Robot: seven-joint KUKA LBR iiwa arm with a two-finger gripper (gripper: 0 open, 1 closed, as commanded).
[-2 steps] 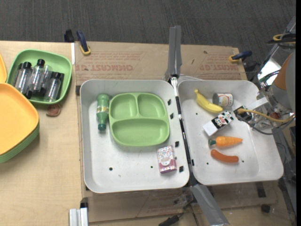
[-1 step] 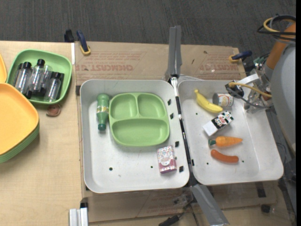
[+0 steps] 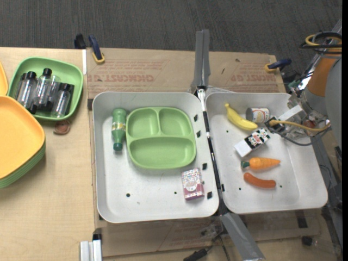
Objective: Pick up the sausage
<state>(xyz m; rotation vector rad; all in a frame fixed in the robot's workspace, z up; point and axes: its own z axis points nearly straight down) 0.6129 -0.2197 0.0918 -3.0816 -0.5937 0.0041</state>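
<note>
The smooth reddish-orange toy sausage [image 3: 260,181] lies flat near the lower middle of the right-hand shallow white bin [image 3: 304,200], its long axis nearly level across the frame. Just above it, close but apparently not touching, lies an orange plastic carrot with a green stub [image 3: 262,163], so any descent onto the sausage probably has to come from the lower, open side. Further up sit a black-and-white patterned carton [image 3: 253,141], a yellow plastic banana [image 3: 239,119] and a small silver can on its side [image 3: 259,115]. The grey arm [image 3: 321,86] stands at the right edge of the frame, outside the bin wall; whether its gripper is apart or together cannot be told. The left-hand white bin [image 3: 109,200] holds a green divided plate [image 3: 161,136], a green bottle [image 3: 118,128] and a small pink carton [image 3: 192,184].
</note>
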